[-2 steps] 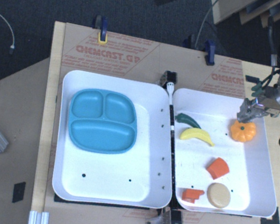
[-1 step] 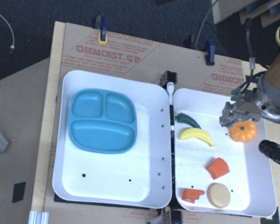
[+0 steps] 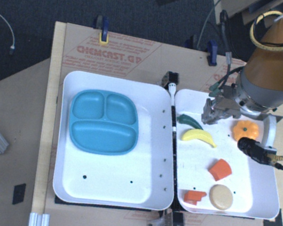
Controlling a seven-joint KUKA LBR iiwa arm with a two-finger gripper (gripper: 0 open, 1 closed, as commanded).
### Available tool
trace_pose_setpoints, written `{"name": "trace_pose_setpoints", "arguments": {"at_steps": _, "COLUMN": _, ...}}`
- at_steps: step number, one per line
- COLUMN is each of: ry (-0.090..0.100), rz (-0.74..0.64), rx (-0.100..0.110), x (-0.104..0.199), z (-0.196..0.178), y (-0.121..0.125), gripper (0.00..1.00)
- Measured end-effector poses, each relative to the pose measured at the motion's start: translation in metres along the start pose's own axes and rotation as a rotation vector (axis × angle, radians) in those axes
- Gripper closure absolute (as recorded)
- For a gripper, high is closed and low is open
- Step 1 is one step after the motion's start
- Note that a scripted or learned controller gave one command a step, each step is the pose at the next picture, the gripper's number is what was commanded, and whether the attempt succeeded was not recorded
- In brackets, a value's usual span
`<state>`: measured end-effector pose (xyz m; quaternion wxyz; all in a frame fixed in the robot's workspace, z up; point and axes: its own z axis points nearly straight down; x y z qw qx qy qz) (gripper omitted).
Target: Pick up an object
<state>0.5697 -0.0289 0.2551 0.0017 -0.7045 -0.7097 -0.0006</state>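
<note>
Camera view: you see the gripper (image 3: 212, 115) above the right bin (image 3: 261, 204).
Fingers: you cannot tell.
Nearest: banana (image 3: 199, 138), just below.

Divided plate (image 3: 105, 123) in left bin (image 3: 65, 177), banana (image 3: 199, 138), pumpkin (image 3: 245, 128) and blocks (image 3: 220, 169) in right bin (image 3: 264, 199).

— What covers the desk (image 3: 53, 121)?

— A brown sheet of cardboard (image 3: 141, 53) with red lettering, held by blue clamps (image 3: 104, 30) along its far edge.

— And straight on the cardboard?

— Two shallow white bins, touching side by side. The right bin (image 3: 263, 204) sits under the hand (image 3: 213, 112); the left bin (image 3: 104, 184) lies off to the hand's left.

— Anything else?

— A small black clip (image 3: 170, 79) where the bins meet at the far side, just left of the hand.
</note>
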Motion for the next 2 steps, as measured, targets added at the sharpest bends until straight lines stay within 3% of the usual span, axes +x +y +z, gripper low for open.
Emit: {"name": "trace_pose_setpoints", "arguments": {"at_steps": 2, "ry": -0.001, "rz": 0.002, "rx": 0.003, "x": 0.106, "z": 0.03, "y": -0.01, "gripper": 1.0}}
